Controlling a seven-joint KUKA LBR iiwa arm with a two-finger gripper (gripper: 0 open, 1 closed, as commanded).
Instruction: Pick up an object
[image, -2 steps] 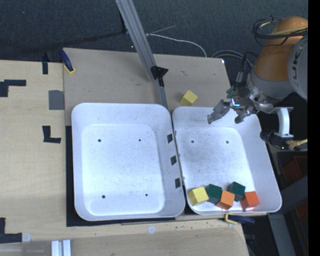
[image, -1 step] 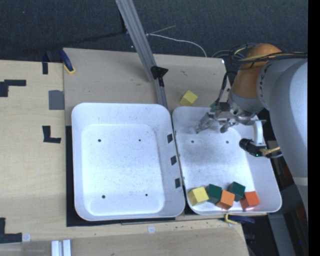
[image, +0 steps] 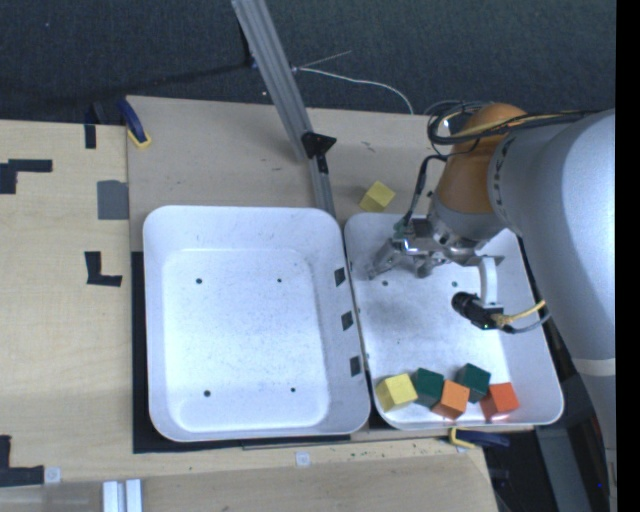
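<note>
gripper (image: 385, 262) over upper part of right bin (image: 520, 300), nothing seen between its jaws; you cannot tell their spread | blocks: yellow block (image: 397, 389), green (image: 429, 383), orange (image: 453, 399), green (image: 474, 379), red-orange (image: 499, 399) clustered at bin's near edge, well apart from jaws | stray yellow block (image: 378, 196) on bench outside bin

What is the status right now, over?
Gripper low over right bin, upper part, nothing between fingers. Blocks clustered at bin's near edge: yellow block, orange block. Path clear.
</note>
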